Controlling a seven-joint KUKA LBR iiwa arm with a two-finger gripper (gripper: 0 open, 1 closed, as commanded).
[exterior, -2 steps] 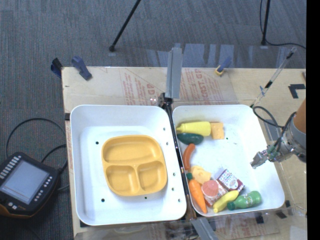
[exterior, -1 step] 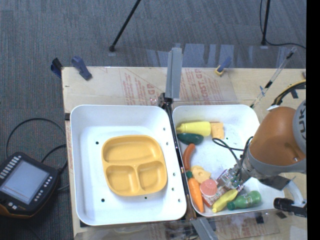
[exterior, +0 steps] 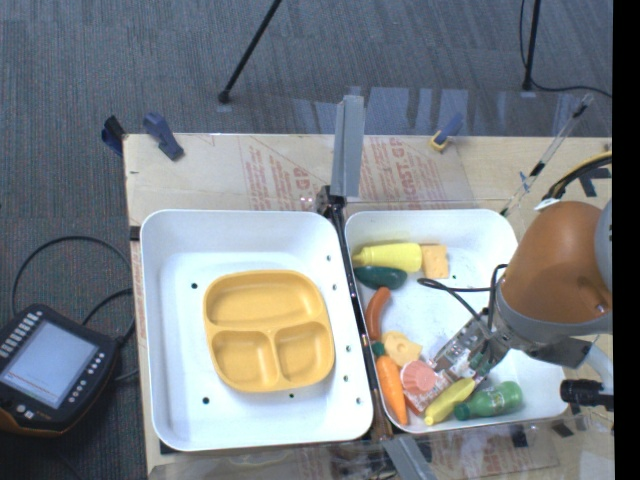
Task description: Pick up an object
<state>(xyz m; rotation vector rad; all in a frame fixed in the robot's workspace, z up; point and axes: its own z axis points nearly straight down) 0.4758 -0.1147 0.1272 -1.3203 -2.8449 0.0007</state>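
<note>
Right-hand white bin (exterior: 500, 230) held light, rigid, slippery plastic toy food; pincer (exterior: 462, 356), state indiscernible, hovered above pink piece (exterior: 418, 377), best gripped across its sides.

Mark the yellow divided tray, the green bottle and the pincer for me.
yellow divided tray (exterior: 268, 330), camera view, central ridge.
green bottle (exterior: 492, 401), camera view, mid body.
pincer (exterior: 462, 357), camera view, between its fingertips.

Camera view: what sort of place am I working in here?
Likely a robotics lab: two white bins on a bench, toy food like a carrot, a teach pendant on carpet, and stand legs behind.
</note>
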